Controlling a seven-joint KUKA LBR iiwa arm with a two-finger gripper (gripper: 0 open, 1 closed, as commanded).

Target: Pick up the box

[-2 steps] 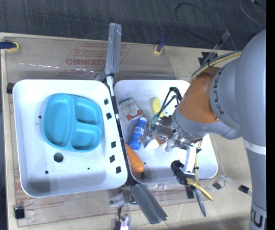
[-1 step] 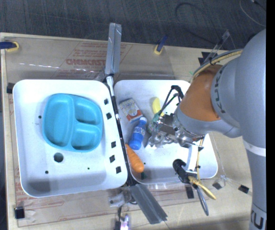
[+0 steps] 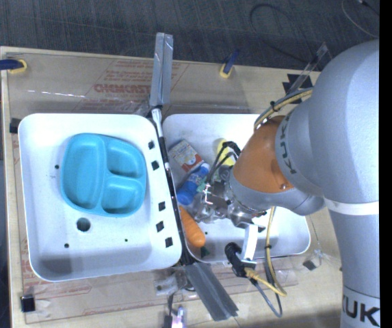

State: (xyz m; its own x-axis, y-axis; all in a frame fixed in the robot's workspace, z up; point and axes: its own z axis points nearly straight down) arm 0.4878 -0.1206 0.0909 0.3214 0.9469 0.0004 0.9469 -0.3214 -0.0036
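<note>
Small white-and-red cardboard box lay flat at the right white bin's far-left corner. Grey arm's gripper hung over a blue bottle beside it — likely mid-approach. An orange carrot-shaped toy lay nearby.

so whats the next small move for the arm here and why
Probably shift the end effector up and left toward the box. The box lies in the right bin near the divider, above the blue item, and the end effector sits lower, nearer the orange item.
</note>
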